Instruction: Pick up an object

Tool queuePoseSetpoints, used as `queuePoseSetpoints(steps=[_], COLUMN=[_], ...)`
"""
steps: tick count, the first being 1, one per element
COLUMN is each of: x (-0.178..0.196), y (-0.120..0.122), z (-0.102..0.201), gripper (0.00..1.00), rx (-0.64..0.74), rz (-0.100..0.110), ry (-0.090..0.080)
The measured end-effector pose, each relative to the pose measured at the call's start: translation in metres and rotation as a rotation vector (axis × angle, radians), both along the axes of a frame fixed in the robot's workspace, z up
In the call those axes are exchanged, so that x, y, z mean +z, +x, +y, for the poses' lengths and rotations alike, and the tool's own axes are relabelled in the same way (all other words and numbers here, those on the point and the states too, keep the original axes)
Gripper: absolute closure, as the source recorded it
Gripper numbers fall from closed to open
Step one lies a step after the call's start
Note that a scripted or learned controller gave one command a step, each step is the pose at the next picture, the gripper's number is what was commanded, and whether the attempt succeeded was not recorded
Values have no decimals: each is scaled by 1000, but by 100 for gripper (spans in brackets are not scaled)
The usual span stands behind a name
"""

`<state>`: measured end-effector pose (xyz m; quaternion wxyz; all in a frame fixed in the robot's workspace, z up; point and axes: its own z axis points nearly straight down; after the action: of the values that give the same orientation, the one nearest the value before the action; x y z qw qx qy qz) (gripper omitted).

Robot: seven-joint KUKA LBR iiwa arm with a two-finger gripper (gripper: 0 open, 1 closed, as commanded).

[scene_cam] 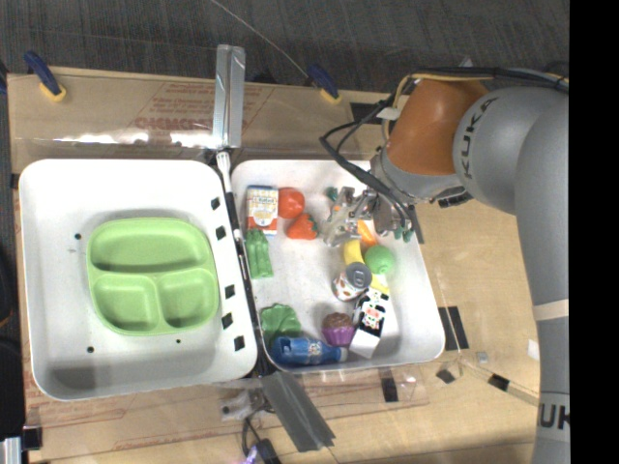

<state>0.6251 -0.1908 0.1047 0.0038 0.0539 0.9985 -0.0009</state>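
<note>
Left of the white right bin (418, 309) sits a pale green divided tray (152, 275) in another white bin (48, 259). Inside the right bin: an orange-red toy (291, 202), a green bottle (257, 255), a blue bottle (302, 352), a purple cup (338, 330) and a black-and-white cow-patterned carton (370, 320).
</note>
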Motion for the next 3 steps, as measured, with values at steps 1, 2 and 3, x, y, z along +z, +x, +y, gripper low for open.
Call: queuePoseSetpoints(steps=[1,2,3], x=[134,-14,161], y=[5,4,14], z=[62,93,149], gripper=[100,100,100], rx=[-93,59,49], rz=[-11,9,-7], ry=[1,3,1])
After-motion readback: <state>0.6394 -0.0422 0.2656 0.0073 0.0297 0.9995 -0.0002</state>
